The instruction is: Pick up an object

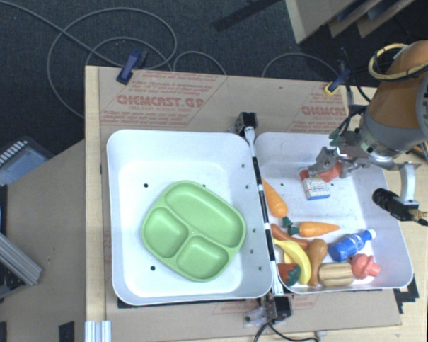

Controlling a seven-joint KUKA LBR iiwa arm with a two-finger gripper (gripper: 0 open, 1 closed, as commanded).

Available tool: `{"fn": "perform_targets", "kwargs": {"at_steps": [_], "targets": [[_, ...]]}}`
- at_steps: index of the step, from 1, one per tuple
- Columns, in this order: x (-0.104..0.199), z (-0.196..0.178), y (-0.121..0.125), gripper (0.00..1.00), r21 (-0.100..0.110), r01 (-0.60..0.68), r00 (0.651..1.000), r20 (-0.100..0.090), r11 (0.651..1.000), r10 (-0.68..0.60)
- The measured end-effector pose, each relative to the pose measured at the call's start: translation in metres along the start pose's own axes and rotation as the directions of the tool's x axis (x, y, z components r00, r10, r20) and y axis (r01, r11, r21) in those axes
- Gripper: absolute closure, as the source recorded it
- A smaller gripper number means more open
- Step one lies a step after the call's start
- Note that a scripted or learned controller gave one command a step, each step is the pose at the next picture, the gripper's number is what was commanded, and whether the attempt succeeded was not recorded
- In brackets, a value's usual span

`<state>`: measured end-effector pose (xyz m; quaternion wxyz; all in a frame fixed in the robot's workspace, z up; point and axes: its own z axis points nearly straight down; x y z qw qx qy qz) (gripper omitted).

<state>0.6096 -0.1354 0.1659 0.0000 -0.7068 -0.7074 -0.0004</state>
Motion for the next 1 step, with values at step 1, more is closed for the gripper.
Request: {"fn": "perform_targets", "kwargs": {"at_steps": [1], "targets": [[0.0538,-0.081,-0.0077,1.0,-0.003,0.001,1.0,0.001,1.0,-0.001]]}}
